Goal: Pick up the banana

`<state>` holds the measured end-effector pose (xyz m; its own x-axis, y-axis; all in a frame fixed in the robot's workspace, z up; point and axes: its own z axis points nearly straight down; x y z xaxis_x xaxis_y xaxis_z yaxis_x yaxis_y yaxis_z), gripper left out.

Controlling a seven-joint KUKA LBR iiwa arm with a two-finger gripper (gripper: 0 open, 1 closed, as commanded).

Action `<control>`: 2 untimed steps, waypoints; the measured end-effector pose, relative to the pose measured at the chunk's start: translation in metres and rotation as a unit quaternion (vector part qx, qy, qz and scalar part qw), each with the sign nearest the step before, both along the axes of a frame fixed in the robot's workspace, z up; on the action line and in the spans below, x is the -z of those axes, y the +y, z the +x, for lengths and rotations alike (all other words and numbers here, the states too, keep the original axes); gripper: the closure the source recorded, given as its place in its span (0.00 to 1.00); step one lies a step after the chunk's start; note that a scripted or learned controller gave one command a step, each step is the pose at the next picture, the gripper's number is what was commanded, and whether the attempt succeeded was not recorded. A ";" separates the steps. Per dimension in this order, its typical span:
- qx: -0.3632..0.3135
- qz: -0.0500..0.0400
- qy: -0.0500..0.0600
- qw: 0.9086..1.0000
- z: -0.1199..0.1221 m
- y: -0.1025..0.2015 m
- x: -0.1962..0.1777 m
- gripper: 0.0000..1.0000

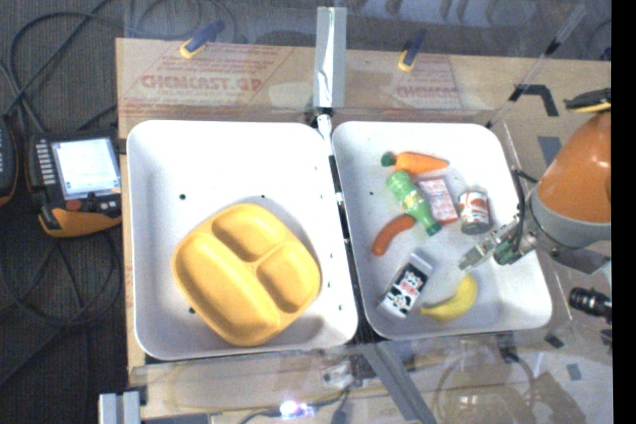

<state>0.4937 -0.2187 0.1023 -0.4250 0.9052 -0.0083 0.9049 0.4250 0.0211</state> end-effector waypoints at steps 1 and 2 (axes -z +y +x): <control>0.000 0.000 0.000 1.000 0.000 0.000 0.000 0.00; -0.187 -0.007 0.004 0.982 -0.005 -0.006 0.010 0.00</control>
